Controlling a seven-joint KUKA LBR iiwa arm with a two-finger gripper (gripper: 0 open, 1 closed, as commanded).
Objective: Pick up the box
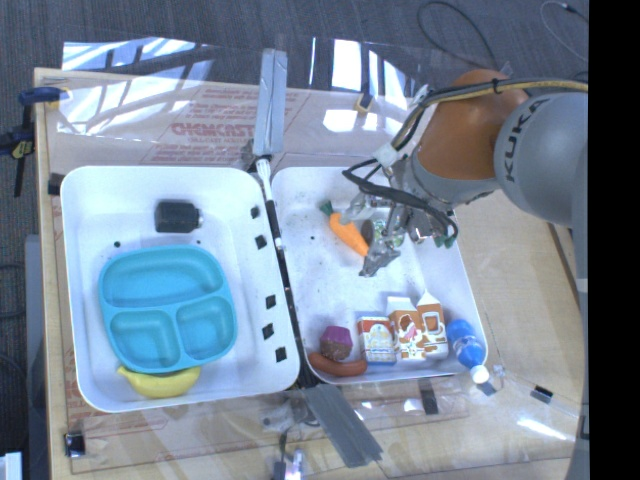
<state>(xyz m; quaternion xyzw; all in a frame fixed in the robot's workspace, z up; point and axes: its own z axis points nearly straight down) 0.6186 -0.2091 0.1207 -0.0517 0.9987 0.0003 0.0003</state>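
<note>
The box (404, 334) is white and orange with printed pictures. It lies flat near the front edge of the right bin (300, 268). My gripper (381, 251) hangs over the middle of that bin, pointing down, behind the box and a clear gap away from it. An orange carrot (348, 234) lies just left of the gripper. Nothing shows held in the gripper.
A blue bottle (465, 345) lies right of the box; a purple item (336, 342) and a brown sausage (339, 366) lie to its left. The left bin (80, 208) holds a blue divided plate (166, 304), a banana (160, 380) and a black object (177, 216).
</note>
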